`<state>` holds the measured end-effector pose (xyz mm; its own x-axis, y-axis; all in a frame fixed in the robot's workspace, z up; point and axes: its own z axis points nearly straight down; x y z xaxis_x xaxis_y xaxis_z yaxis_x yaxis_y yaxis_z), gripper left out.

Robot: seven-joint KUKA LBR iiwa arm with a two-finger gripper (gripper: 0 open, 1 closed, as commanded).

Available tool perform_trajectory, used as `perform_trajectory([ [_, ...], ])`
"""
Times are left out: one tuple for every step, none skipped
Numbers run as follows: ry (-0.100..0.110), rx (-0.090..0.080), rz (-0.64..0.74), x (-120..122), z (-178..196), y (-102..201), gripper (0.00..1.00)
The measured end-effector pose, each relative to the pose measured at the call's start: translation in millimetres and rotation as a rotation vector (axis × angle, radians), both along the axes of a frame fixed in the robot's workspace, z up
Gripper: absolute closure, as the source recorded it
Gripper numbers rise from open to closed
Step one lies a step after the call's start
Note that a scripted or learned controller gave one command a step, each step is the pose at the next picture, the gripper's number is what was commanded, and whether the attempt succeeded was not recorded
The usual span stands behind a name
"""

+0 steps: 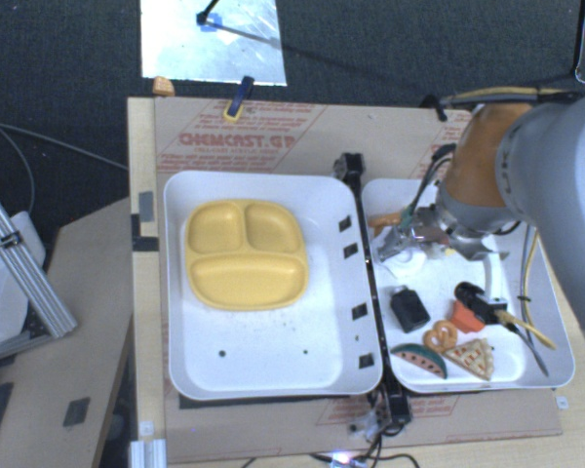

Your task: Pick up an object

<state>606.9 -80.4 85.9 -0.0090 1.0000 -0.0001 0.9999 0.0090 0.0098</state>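
Two shallow white bins sit side by side on my screen. The left bin [175, 291] carries a yellow divided plate [246, 253] in its upper half. The right bin [512, 364] holds all the small objects. The arm [546, 164] comes in from the right edge of the frame and bends down over the upper part of the right bin, putting the gripper [398, 246] near that bin's upper left corner, close to the divider between the bins. Whether the gripper is spread or closed I cannot tell from this angle, and I see nothing clearly held in it.

The nearest candidates are an orange stick-like piece [383, 219] just above and left of the gripper, and a black block [409, 309] lying apart from it, directly below in the frame. Further down, towards the bin's lower edge, lie a pretzel [441, 336], a watermelon slice [418, 359] and a tan wedge [473, 359], close together. A red-orange piece [465, 317] sits just right of the pretzel, well below the gripper.
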Motion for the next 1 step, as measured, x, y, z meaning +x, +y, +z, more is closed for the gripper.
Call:
perform_trajectory([
  [0.009,0.001,-0.011,-62.0,-0.7,-14.9,0.0],
])
